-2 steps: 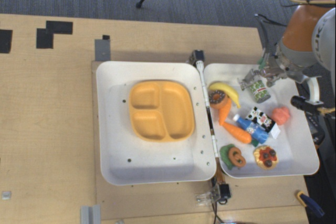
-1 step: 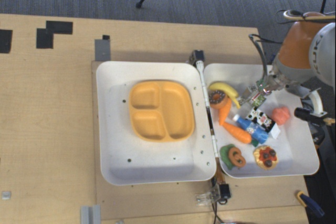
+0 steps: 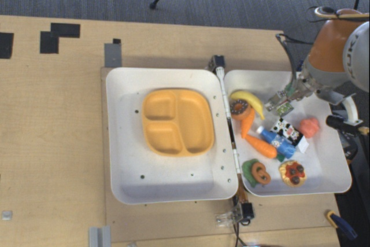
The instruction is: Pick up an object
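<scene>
Camera view. The tool (image 3: 281, 102) hangs over the right bin (image 3: 324, 182), just right of the banana (image 3: 250, 100); whether it is spread or pressed together cannot be told. Candidate objects cluster below the banana: carrot (image 3: 260, 146), blue bottle (image 3: 276, 143), pink ball (image 3: 310, 126). The yellow tray (image 3: 176, 122) lies left of the banana, probably clear of the picking area.
</scene>
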Robot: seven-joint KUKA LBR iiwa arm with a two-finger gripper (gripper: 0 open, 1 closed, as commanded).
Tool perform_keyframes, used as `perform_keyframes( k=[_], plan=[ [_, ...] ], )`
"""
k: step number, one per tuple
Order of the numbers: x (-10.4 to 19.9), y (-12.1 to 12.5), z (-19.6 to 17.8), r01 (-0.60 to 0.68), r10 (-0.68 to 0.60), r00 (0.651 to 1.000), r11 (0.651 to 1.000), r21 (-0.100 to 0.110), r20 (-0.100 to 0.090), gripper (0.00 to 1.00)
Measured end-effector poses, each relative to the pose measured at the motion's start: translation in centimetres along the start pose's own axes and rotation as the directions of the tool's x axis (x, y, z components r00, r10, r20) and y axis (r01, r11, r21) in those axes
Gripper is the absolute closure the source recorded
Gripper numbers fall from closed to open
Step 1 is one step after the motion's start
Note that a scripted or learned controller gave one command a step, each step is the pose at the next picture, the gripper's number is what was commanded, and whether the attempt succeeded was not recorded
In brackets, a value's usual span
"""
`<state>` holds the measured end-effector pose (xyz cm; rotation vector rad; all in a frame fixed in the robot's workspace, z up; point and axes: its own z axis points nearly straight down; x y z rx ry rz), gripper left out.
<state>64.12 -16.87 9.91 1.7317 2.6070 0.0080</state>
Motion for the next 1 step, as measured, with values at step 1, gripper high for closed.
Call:
perform_keyframes(
  k=[1],
  plan=[
    [4.99, -0.44, -8.00, -0.129, 0.129, 0.992, 0.992, 0.007, -0.004, 1.00]
  ],
)
